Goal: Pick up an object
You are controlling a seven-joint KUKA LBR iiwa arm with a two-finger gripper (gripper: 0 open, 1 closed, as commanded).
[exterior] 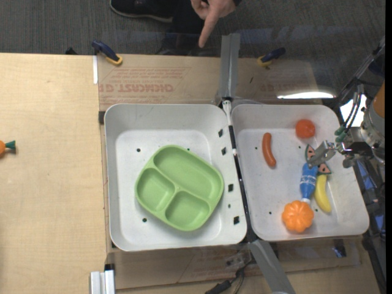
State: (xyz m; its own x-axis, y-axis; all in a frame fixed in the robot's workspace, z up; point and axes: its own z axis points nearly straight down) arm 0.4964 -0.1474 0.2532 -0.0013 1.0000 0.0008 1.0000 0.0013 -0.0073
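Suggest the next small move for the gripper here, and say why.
Probably a short descent straight down. The gripper hangs in the right bin just above the top end of the blue bottle, with the banana right beside it, so a drift sideways could catch the banana instead.

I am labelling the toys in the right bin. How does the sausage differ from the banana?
The sausage is reddish orange; the banana is yellow. The sausage lies alone on bare bin floor, while the banana lies against a blue bottle, close to the gripper. The sausage is nearly straight; the banana curves. Both are long, slim toy foods lying flat in the right bin.
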